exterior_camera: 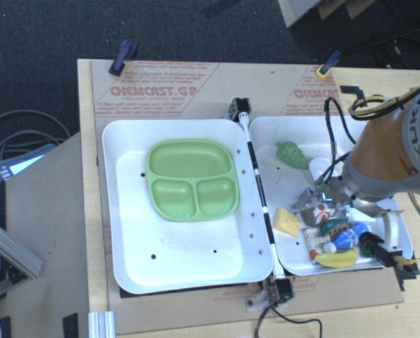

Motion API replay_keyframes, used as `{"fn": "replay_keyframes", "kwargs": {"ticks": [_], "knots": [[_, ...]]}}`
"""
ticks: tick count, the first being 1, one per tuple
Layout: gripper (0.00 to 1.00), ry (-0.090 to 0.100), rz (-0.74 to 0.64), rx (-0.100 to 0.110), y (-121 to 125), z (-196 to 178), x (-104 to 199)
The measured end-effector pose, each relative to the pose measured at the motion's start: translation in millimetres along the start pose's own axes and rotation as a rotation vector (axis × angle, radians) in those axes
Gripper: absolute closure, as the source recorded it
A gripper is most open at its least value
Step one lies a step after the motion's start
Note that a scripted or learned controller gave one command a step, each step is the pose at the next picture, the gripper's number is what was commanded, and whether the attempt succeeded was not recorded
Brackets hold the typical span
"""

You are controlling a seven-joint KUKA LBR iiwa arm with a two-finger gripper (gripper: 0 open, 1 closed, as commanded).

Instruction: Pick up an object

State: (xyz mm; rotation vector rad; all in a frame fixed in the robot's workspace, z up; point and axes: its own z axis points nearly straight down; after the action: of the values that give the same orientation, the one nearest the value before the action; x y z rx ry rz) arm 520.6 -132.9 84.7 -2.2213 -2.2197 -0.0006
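Note:
The right bin (266,129) holds several small objects. A green bumpy toy (292,154) lies near its far left, a yellow wedge (287,222) by its left wall, a banana (337,260) at the front edge, and a blue and red cluster (339,236) just behind the banana. My gripper (318,199) is low in the middle of this bin, just above the cluster and right of the wedge. Its metal end sits among the objects, and the grey arm with the orange band (383,146) comes in from the right.
A green divided plate (192,179) lies in the left bin (125,238). A black cable (335,122) loops over the right bin's far side. Clamps sit at the board's far corners, a blue one (121,58) on the left.

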Motion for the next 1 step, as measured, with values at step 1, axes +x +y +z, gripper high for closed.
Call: {"fn": "replay_keyframes", "kwargs": {"ticks": [1], "knots": [[1.00,-0.001,0.000,-0.004,1.1,-10.0,0.0]]}}
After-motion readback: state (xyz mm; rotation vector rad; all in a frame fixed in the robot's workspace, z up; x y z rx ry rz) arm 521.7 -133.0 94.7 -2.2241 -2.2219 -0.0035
